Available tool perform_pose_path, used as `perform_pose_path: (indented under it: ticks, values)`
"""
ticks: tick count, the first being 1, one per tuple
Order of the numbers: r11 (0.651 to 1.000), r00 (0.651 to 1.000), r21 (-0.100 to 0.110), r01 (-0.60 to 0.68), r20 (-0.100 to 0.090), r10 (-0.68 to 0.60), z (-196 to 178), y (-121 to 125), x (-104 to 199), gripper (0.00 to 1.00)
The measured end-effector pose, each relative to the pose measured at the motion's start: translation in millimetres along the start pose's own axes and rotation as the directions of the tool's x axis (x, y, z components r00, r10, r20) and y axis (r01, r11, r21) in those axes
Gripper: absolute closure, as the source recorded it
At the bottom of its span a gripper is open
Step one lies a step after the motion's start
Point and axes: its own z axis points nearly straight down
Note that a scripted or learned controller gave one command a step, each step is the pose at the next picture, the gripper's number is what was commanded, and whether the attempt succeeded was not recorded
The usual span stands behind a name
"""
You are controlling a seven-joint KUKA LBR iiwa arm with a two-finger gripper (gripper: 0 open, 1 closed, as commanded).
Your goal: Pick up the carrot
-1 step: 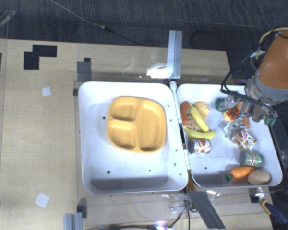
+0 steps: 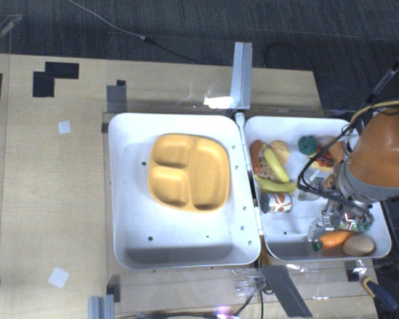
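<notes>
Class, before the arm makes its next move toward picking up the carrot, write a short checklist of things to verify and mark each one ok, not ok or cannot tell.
1. Carrot in the right bin, near its front edge: ok.
2. Gripper is directly over the carrot: ok.
3. Carrot gripped between fingers: cannot tell.
4. Space around carrot: not ok, a brown potato-like item touches its right end.
5. Banana and can lie apart from carrot: ok.

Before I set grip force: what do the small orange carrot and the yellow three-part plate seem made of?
The small orange carrot looks like moulded plastic or rubber, going by its even, smooth colour; which one is unclear. The yellow three-part plate looks like hard matte plastic: moulded compartments, soft shading, no sharp glare.
</notes>
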Motion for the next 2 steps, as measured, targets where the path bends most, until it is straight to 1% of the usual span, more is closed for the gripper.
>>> perform_pose_path:
  ticks: [1,2]
  values:
    - [0.984,0.984,0.000,-0.177,0.016,0.177,23,-33,-101,0.00]
    - [0.951,0.951,-0.002,-0.308,0.008,0.308,14,0,-44,0.00]
